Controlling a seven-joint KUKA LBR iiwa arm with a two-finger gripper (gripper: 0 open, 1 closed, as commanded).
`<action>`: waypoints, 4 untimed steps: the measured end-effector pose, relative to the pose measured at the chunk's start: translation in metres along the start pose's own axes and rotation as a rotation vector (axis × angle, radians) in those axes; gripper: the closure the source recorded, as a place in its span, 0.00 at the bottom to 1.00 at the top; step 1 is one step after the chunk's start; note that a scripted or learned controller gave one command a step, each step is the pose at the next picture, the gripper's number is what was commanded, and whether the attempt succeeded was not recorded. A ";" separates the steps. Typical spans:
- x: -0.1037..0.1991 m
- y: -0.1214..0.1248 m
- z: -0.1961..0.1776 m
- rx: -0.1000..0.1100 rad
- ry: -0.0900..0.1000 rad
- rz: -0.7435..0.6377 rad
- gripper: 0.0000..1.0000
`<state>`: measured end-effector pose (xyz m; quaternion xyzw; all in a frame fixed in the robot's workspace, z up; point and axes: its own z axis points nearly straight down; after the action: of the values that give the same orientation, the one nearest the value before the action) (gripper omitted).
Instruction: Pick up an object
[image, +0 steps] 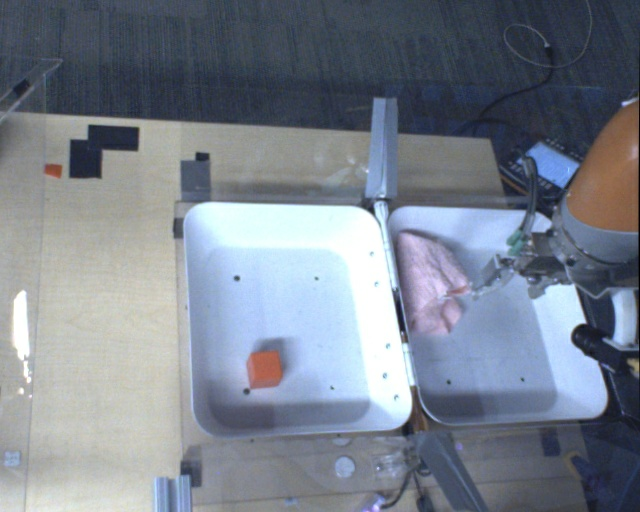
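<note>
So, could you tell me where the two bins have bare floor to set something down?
The left white bin is bare apart from a small orange block near its front. The right white bin is free along its front; its back left is crowded by a crumpled pink cloth and the gripper.

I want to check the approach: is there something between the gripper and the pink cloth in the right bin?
Nothing visible is in the way. The gripper is right at the edge of the pink cloth in the right bin.

Pink cloth (430, 280) crowding right bin's (510, 375) divider side
</note>
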<state>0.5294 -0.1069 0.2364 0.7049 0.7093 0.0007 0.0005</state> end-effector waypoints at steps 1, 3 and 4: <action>-0.028 0.050 0.141 -0.005 -0.001 -0.140 0.00; 0.011 0.125 0.136 -0.015 -0.002 -0.225 1.00; 0.010 0.124 0.136 -0.015 -0.003 -0.224 0.00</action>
<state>0.6540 -0.0959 0.1005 0.6211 0.7837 0.0050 0.0069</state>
